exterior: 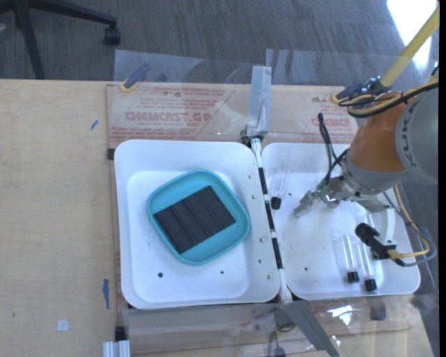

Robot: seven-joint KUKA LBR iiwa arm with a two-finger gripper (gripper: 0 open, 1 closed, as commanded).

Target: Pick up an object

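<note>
Two shallow white bins sit side by side on a pale wooden bench (49, 209), their inner edges touching along a hinged seam; the left bin (132, 230) holds one teal square plate (162, 197) with rounded corners, lying near its centre and turned at a slant; one black ribbed slab (194, 218) lies flat on that plate.

The right bin (306, 272) holds three clear tubes, each with a black cap; one single tube (279, 185) lies close to the bin's left edge, cap toward the front; a pair of tubes (354, 254) lies side by side near the front right corner, caps also toward the front.

The grey arm (380, 143) with its orange band reaches in over the right bin's back right corner; the gripper (304, 205) hangs low over the bin floor, just right of the single tube and well apart from the pair; whether it is apart or together cannot be told.

Behind both bins lies a paper-covered sheet (181, 111) printed in red with "CHEMCAST GP"; one upright metal bracket (260, 94) stands at the back edge where the bins meet; one chair base (63, 21) shows on the grey carpet beyond the bench's back left corner.
</note>
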